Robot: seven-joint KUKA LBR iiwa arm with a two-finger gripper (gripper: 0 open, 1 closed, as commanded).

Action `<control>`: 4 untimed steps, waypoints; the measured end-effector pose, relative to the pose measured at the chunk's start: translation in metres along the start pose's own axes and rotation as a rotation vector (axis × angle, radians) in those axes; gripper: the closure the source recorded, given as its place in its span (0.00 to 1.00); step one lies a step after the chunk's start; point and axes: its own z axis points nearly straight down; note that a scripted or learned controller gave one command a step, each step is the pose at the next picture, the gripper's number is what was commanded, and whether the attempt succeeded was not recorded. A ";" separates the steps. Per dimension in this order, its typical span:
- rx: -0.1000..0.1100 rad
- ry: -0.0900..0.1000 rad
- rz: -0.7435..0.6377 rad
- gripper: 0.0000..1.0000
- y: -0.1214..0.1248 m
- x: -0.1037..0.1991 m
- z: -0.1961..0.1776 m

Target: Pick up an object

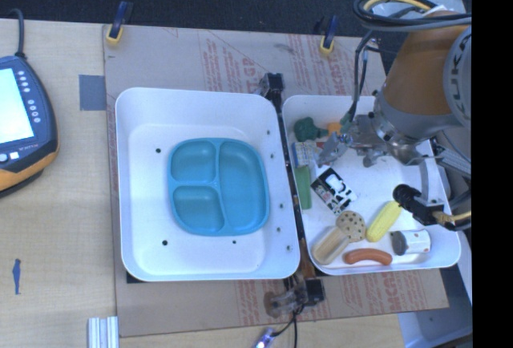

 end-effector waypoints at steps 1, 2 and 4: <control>-0.001 0.001 0.001 0.00 0.098 0.000 -0.002; 0.000 0.001 0.002 0.00 0.100 0.012 0.000; 0.001 -0.001 0.003 0.00 0.088 -0.045 0.042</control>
